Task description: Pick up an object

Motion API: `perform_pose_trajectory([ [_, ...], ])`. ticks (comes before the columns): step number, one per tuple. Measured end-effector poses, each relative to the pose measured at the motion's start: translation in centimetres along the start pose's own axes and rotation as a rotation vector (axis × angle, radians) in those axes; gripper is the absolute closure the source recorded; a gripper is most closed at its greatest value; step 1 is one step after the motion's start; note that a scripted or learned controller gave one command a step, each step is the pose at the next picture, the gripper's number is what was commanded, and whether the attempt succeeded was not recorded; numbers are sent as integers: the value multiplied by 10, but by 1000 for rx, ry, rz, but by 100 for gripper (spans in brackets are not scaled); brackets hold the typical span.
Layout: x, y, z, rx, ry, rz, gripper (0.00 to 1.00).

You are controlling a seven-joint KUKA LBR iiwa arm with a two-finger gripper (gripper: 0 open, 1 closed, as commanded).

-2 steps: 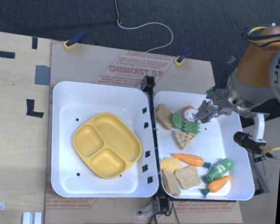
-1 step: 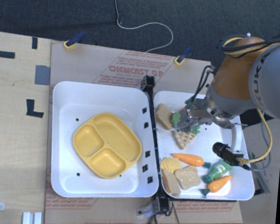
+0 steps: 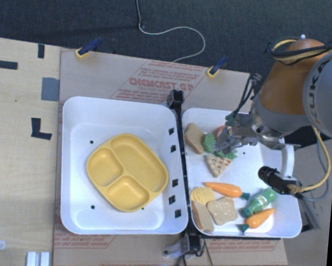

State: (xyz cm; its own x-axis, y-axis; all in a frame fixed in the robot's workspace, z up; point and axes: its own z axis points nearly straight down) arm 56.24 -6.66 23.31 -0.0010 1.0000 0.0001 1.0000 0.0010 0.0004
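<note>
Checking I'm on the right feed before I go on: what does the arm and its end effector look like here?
The arm is a grey, rounded body with a broad orange band above the wrist and part of dark lettering on its side. The end effector is a grey metal assembly with dark fingers. Black and yellow cables loop around the wrist, and a black cylindrical part sticks out beside it.

From my screen, the gripper (image 3: 228,142) sits low over the right bin (image 3: 288,229), and its fingertips blur into the green toy (image 3: 210,143) and waffle wedge (image 3: 217,163), so I cannot tell how they stand. The arm (image 3: 298,89) runs off the right edge. It covers the bin's far right corner. A red piece (image 3: 220,131) by the wrist is too small to name.
</note>
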Motion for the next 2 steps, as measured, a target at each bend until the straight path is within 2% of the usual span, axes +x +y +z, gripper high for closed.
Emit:
perform_pose_trajectory([
  [1,15,3,13,4,0,-1,100],
  [2,-1,4,0,1,0,1,100],
])
